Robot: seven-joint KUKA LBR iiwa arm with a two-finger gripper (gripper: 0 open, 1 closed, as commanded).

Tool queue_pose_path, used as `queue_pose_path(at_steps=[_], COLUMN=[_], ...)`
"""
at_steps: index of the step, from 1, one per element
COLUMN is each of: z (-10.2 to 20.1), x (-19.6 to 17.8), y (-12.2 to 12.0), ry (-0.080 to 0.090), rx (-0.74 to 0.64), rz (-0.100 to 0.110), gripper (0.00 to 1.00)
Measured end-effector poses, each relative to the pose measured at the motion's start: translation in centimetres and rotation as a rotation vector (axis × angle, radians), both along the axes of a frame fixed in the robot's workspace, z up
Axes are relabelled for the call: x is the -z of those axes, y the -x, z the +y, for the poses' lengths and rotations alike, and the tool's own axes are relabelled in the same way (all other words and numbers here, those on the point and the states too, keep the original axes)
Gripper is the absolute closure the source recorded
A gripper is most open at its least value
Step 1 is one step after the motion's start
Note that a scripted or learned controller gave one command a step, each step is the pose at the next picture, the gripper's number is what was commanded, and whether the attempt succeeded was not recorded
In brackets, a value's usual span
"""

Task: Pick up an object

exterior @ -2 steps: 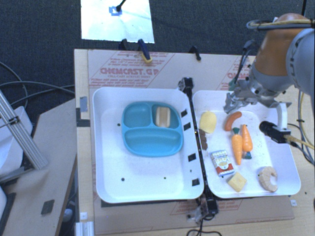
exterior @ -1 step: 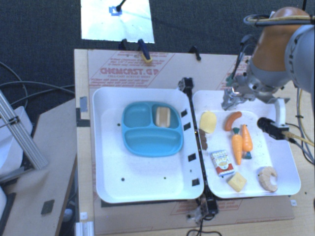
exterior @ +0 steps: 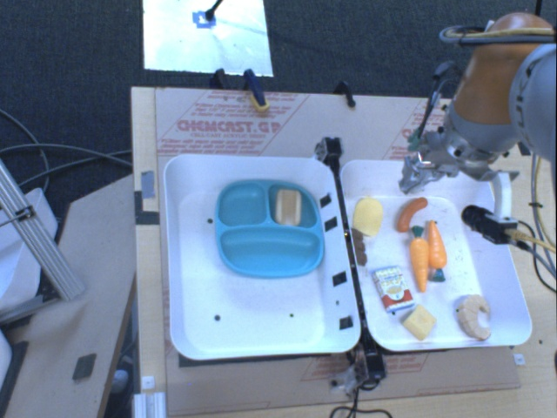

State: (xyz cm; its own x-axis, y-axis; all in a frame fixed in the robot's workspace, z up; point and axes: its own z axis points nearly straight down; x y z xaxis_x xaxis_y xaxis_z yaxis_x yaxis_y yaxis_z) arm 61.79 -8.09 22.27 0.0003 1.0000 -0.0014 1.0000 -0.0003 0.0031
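The gripper [exterior: 419, 178] is seen at the far rim of the right bin [exterior: 505, 320]; whether it is spread or pressed together cannot be told. A sausage [exterior: 412, 213] lies just below it, carrots [exterior: 426, 252] nearer the camera. Bare white floor is left beside it rightward. The tray [exterior: 261, 246] sits well to its left.

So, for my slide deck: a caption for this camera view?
Tool hovers over the right bin above a sausage.
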Motion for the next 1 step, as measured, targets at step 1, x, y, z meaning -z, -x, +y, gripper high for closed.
queue_pose_path(at_steps=[1], z=[1.75], x=[0.51], y=[0.74], ry=[-0.001], rx=[-0.006], rz=[0.002], gripper=[1.00])
